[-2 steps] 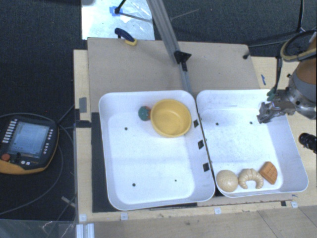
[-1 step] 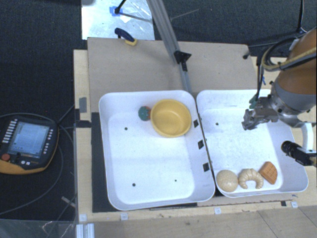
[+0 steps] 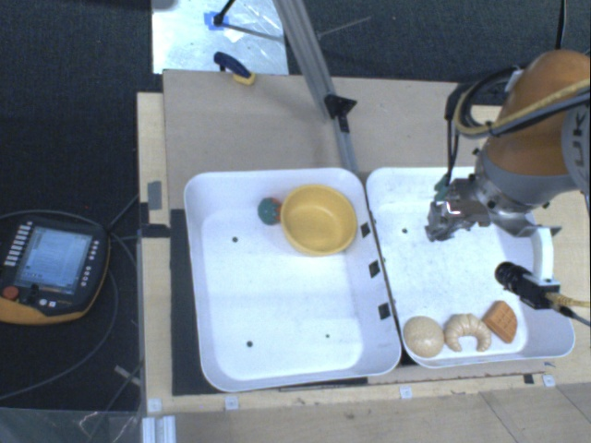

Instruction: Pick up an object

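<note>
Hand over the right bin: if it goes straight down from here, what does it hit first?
Probably bare floor of the right bin: the hand hangs over open white surface, though its height is unclear.

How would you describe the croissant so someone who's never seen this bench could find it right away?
Start at the right-hand white bin, the one under the arm's claw. Along its near edge lie three pale food items in a row. The croissant is the middle one, curved and ridged, between a smooth round bun on its left and a flat orange waffle piece on its right.
</note>
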Tool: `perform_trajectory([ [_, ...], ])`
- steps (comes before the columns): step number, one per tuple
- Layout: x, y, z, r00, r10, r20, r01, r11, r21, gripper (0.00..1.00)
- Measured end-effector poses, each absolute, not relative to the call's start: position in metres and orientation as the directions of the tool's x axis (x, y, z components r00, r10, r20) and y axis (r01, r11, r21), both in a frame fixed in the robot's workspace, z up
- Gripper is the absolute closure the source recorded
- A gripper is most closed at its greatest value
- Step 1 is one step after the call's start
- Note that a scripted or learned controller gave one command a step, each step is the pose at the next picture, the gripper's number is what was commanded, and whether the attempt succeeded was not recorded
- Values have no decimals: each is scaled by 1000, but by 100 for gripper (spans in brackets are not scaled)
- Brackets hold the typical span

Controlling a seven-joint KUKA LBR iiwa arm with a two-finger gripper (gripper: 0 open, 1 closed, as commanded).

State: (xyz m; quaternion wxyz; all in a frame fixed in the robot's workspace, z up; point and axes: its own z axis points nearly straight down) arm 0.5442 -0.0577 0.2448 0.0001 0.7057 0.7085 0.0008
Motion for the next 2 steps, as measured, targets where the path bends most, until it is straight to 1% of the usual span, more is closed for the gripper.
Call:
perform_trajectory([
  [1,539,0,233,-5,1000,1,1000,5,0,100],
  [2,525,55,241,-6,1000,1,1000,6,1,100],
])
